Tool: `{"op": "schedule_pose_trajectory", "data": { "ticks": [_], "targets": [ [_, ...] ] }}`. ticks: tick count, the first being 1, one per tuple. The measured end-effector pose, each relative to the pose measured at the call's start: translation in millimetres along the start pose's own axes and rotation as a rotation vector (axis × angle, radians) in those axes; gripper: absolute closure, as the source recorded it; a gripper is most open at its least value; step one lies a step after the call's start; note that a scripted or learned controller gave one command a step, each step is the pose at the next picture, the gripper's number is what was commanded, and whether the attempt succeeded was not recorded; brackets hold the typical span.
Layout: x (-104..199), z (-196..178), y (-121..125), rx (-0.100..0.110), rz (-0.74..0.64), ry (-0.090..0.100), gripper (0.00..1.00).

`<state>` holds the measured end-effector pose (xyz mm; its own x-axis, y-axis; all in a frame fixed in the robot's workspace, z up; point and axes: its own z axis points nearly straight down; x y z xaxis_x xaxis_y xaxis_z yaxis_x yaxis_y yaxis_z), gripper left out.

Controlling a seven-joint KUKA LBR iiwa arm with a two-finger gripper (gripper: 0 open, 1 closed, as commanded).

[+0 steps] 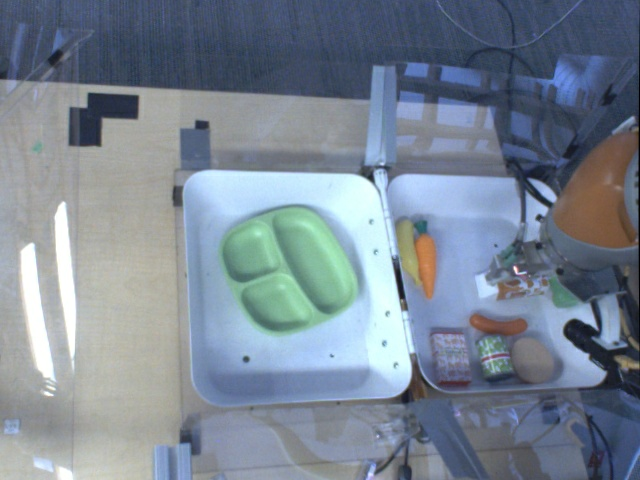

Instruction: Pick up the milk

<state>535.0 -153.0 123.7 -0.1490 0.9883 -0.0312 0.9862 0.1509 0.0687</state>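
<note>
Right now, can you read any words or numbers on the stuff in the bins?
No text can be read.
Milk carton: red and white print, too blurred to read.
Small packet: reddish label, too small to read.
Can: green and red label, too blurred to read.
Green divided plate, carrot, sausage: no writing.

Even, bright overhead light. White streaks of glare lie on the pale wooden tabletop [100, 298] at the left. The shallow white left-hand bin [210, 368] shows a soft grey shadow along its near wall. Focus is slightly soft throughout.
</note>
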Motion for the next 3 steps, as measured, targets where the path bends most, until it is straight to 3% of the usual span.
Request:
{"op": "schedule_pose_trajectory", "data": {
  "ticks": [1,2,3],
  "targets": [
    [0,1,-1,0.002,0.0,0.0,0.0],
    [-38,16,-16,0.016,-0.018,0.028,0.0],
    [-32,-1,-4,-0.005,-0.032,0.03,1.0]
  ]
}}
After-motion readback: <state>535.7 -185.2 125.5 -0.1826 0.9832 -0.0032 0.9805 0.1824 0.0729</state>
